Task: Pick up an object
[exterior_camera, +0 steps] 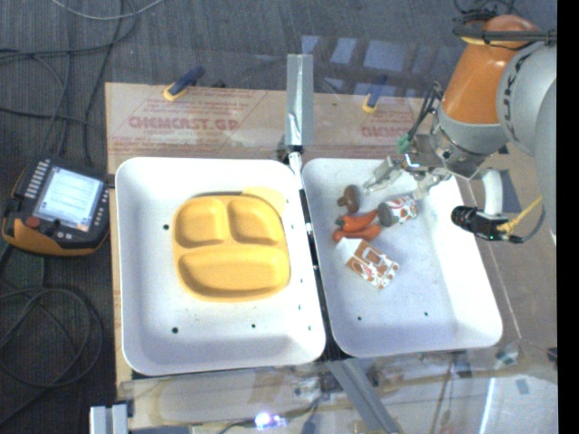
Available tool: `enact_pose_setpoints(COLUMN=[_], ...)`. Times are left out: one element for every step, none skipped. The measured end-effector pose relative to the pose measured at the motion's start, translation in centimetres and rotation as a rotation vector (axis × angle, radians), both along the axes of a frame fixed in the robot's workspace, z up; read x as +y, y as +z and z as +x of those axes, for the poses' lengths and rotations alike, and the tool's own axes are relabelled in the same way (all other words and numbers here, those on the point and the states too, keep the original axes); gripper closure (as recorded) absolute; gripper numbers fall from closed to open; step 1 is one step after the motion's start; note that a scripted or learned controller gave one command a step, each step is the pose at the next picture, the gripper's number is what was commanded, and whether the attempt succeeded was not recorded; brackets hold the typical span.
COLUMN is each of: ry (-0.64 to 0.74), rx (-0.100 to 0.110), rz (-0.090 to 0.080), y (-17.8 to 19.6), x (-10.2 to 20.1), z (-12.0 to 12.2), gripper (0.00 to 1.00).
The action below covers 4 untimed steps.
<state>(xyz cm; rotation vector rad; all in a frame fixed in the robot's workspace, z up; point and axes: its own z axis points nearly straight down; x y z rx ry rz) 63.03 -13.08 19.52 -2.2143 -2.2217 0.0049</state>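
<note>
My gripper point(398, 179) hangs over the far part of the right bin point(452, 315), with its silver fingers spread and nothing between them. Just below it lies a small grey and brown cylinder point(399, 211). To the left of that lie an orange carrot-like piece point(358, 225) and a small brown item point(349, 196). A red and white patterned packet point(373, 265) lies nearer the bin's middle. A yellow divided tray point(232, 245) rests in the left bin point(145, 333).
A handheld pendant with a lit screen point(60, 206) sits left of the bins. A metal post point(298, 107) rises behind the divide between the bins. Cables trail across the dark floor at the left.
</note>
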Motion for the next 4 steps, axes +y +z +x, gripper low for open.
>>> enact_pose_setpoints(ry=[0.090, 0.088, 0.089, 0.152], rx=[-0.002, 0.003, 0.003, -0.018], rz=[-0.002, 0.002, 0.002, -0.007], y=[-10.1, -9.6, -9.6, -10.5], x=[-3.0, -3.0, -3.0, 2.9], z=[-1.7, -1.7, -1.7, -6.3], gripper=[0.00, 1.00, 0.00, 0.00])
